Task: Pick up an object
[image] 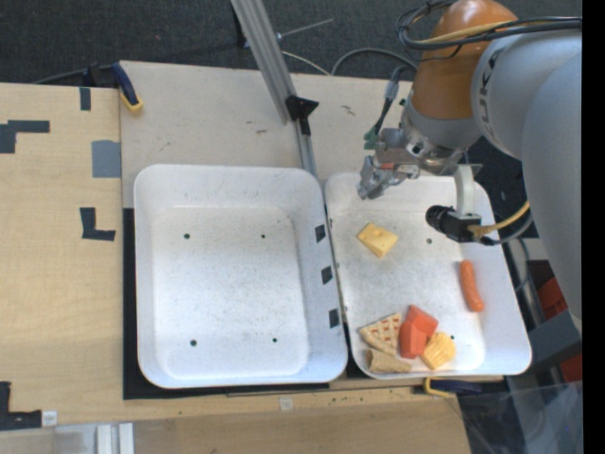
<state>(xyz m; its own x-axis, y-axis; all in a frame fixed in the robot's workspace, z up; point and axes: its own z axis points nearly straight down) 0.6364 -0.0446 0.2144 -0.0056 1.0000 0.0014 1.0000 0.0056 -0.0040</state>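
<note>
Bins sit side by side on the table (217,112): the left bin (151,253) in the middle of the frame and the right bin (501,339) toward the right. The grey arm (529,74) with its orange band enters from the upper right of the frame and reaches down over the upper end of the right bin. Its pincer (371,185) hangs at the top left corner of that bin, near the divide between the two bins; whether it is spread or pressed together I cannot tell, and nothing shows pinched in it. A pale yellow block (377,240) lies below the pincer in the upper half of the right bin, apart from it. An orange carrot-like piece (471,286) lies along the bin's right side. At the bottom of the right bin a cluster rests together: a waffle-patterned piece (382,333), a red-orange wedge (417,332) touching it, a small yellow ridged piece (439,351) just beside the wedge, and a tan piece (388,361) under them by the lower rim. A slanted metal post (269,50) rises from the table at the top of the frame.
</note>
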